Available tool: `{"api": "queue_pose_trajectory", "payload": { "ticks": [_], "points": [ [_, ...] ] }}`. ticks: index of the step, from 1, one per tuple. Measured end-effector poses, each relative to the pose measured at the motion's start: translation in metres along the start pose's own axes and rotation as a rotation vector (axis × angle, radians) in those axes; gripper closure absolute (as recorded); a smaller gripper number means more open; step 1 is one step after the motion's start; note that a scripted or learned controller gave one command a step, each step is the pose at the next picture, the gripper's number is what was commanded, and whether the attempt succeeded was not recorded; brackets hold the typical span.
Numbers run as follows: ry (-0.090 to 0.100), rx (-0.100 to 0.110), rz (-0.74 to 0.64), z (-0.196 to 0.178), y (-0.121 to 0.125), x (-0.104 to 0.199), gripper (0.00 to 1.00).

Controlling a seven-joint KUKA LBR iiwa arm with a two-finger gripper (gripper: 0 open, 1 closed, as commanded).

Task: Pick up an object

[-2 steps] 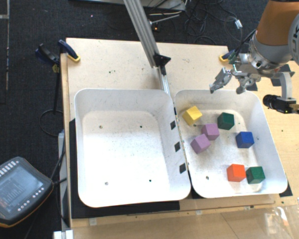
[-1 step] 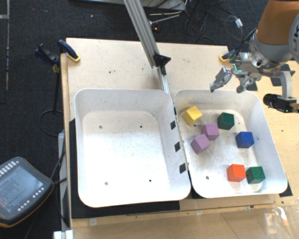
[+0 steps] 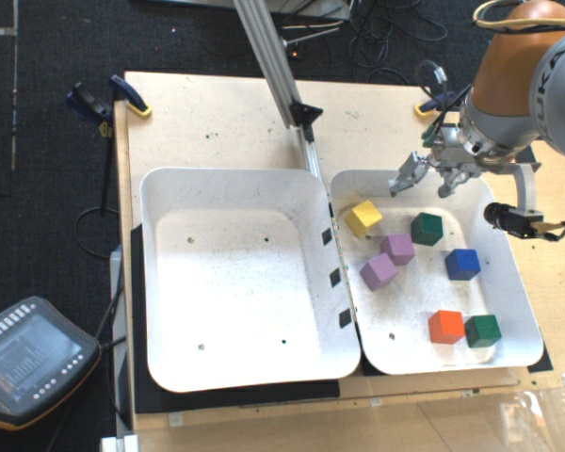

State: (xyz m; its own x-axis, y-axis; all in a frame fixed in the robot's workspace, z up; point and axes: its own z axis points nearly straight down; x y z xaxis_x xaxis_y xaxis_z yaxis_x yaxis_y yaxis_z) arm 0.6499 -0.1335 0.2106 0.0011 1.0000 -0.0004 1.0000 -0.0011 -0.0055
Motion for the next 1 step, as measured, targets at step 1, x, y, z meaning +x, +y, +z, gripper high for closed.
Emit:
{"api": "queue_pose_trajectory", "payload": {
  "ticks": [1],
  "points": [
    [0.001,0.001,-0.001,0.0593,-0.0093,0.0039,0.0]
  ]
}}
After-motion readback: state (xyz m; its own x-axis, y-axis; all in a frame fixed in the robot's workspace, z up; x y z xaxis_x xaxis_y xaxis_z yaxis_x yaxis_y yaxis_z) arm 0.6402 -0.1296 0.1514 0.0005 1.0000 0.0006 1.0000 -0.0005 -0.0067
